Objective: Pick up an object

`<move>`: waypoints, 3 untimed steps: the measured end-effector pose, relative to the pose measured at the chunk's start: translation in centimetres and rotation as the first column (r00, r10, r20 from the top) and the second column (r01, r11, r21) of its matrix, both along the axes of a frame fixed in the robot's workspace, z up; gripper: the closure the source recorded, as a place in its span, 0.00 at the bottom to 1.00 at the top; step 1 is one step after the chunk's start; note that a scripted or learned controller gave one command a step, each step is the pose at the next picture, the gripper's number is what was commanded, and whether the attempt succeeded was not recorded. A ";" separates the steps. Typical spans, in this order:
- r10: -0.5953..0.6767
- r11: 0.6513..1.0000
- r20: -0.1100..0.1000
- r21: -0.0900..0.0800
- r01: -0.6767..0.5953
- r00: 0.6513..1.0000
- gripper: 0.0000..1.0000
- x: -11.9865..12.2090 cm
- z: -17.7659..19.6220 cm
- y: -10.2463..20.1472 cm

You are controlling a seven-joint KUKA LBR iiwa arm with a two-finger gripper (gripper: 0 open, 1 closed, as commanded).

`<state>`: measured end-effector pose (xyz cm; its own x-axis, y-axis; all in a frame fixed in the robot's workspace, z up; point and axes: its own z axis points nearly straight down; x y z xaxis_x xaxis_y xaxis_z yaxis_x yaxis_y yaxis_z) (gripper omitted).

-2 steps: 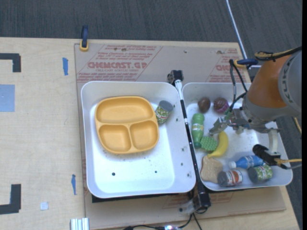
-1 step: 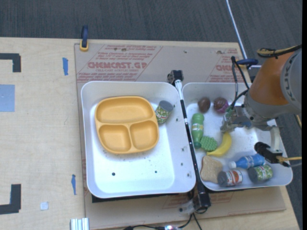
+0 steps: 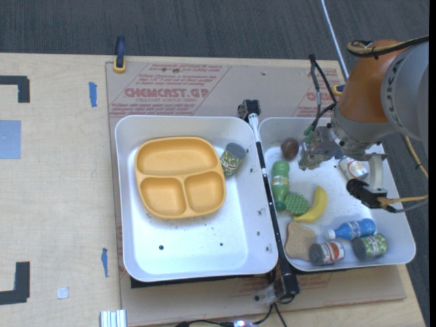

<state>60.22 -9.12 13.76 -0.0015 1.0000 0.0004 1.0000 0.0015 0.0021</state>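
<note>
My gripper (image 3: 310,158) hangs over the upper part of the right bin (image 3: 402,247), just right of a brown round object (image 3: 290,148). Below it lie a green bottle (image 3: 280,175), a green knobbly piece (image 3: 296,203) and a banana (image 3: 313,205). Along the bin's near side sit a slice of bread (image 3: 298,240), a red-labelled can (image 3: 325,253), a blue bottle (image 3: 354,229) and a green can (image 3: 370,246). A small white and orange item (image 3: 354,167) lies partly hidden under the arm.
The left bin (image 3: 184,251) holds a yellow divided plate (image 3: 180,176) and a small green can (image 3: 232,159) tipped at the plate's right edge. A black clamp (image 3: 250,107) sits where the two bins meet at the back. Cables run from the arm across the right bin's far side.
</note>
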 end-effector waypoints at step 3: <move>0.001 1.000 0.000 0.000 -0.001 1.000 1.00 2.1 4.8 3.7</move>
